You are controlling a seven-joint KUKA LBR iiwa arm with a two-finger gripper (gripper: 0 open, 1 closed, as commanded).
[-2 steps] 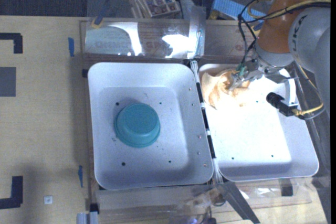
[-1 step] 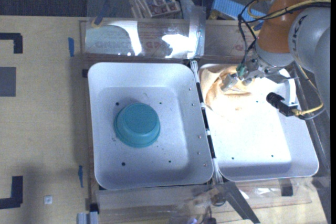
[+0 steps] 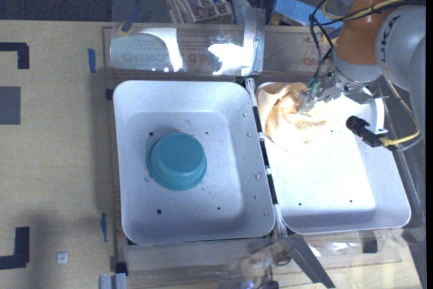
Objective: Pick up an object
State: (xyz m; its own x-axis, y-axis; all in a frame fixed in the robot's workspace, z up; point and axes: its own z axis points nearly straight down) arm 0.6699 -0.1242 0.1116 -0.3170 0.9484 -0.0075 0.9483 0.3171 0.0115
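While crumpled in the right bin (image 3: pixel 352 213) | cloth (image 3: pixel 287 120): pale orange-cream, glare-washed | jaws state: cannot tell

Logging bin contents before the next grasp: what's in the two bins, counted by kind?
Teal bowl, upside down in the left bin: 1
Pale orange crumpled cloth, in the right bin under the gripper: 1
Total: 2
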